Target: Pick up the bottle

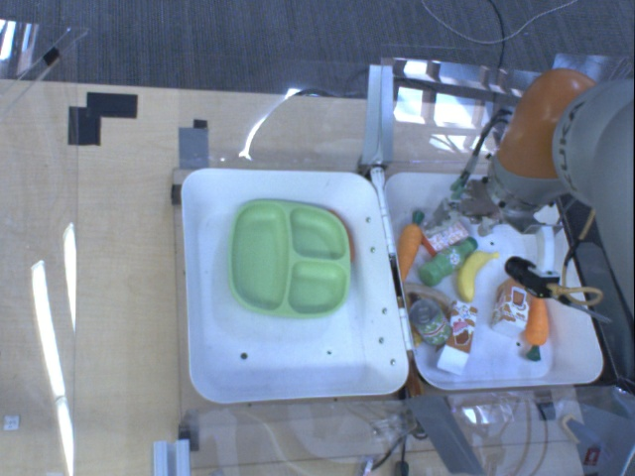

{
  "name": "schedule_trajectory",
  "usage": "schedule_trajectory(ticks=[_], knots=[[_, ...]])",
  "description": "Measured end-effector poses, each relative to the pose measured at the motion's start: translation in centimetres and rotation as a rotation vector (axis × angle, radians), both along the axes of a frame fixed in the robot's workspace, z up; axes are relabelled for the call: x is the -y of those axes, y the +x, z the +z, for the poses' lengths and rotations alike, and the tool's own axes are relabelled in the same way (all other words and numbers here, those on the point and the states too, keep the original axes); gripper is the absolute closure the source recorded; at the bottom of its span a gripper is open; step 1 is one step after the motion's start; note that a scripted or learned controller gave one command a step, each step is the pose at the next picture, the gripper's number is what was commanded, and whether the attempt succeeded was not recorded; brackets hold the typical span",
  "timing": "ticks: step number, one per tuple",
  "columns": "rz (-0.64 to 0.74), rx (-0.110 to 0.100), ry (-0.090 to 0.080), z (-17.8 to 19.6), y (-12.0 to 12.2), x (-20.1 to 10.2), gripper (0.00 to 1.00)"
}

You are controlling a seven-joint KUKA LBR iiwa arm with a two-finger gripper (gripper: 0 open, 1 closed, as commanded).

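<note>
A pale wooden bench [99, 266], below a strip of dark grey carpet, bears two shallow bins. The left white bin [288, 375] holds a light green divided plastic tray [290, 258], set toward 12 o'clock of the bin's centre. In the right white bin [573, 357], an orange carrot [408, 251] lies along the 9 o'clock wall. Just beside it, at 10 o'clock from that bin's centre, the green plastic bottle [448, 260] lies on its side, with a yellow banana [474, 274] at its 4 o'clock. The grey two-finger gripper [464, 204] hangs at the bottle's 12 o'clock, apart from it. I cannot tell whether it is spread or closed. A brown-and-white carton [511, 305] lies at the banana's 4 o'clock.
</note>
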State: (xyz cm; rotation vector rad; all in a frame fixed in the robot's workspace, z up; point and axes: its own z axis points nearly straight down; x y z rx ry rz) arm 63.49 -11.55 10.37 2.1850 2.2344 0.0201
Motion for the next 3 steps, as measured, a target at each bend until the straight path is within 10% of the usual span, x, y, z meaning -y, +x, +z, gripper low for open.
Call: schedule_trajectory(ticks=[1,2,3], knots=[[-0.417,0.011,0.015,-0.5,-3.8,2.6,0.00],[-0.338,0.016,0.008,-0.6,-10.4,0.3,0.00],[-0.351,-0.016,0.007,0.5,-11.6,-1.9,0.00]])
